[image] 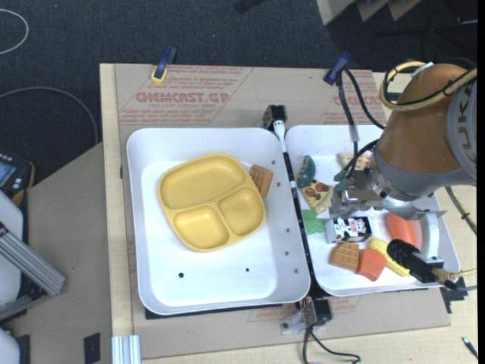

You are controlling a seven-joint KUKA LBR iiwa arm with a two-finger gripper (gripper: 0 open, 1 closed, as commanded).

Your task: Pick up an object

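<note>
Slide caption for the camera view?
KUKA arm over cluttered right bin; yellow divided plate in left bin.

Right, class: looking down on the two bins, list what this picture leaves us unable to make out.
- The hand in the right bin: the arm's orange band covers most of it.
- Toys beneath the arm: partly hidden.
- The black-and-white item: too small to identify.
- The brown piece: tucked partly behind the yellow tray.
</note>
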